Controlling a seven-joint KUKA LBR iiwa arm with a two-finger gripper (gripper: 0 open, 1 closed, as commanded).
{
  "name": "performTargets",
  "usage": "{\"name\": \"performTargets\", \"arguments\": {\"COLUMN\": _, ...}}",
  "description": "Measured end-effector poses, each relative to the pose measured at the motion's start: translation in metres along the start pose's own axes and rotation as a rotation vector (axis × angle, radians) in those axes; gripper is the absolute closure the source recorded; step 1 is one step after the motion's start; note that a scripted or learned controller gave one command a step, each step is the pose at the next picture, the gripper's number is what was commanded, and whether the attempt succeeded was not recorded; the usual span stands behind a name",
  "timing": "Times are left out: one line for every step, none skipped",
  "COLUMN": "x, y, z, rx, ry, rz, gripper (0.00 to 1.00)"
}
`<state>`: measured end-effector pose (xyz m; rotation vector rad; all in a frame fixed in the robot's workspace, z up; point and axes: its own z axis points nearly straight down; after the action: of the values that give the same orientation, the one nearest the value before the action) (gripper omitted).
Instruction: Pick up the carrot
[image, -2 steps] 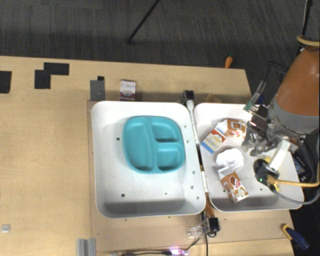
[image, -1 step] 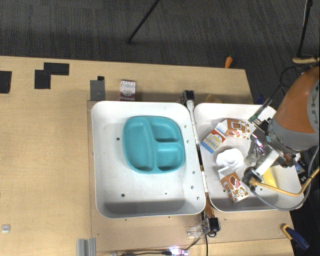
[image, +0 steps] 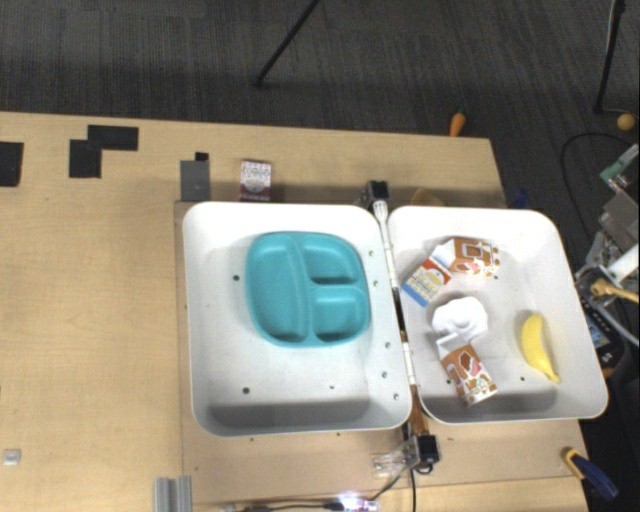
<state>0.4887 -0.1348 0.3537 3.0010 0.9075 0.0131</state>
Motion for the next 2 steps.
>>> {"name": "performTargets", "arguments": {"x": -0.042, "y": 0.059, "z": 0.045, "rx": 0.007, "ry": -0.009, "rz": 0.113, "gripper": 1.0}}
{"name": "performTargets", "arguments": {"x": -0.041, "y": 0.056, "z": 0.13, "rx": 0.014, "ry": -0.011, "rz": 0.176, "gripper": 1.0}}
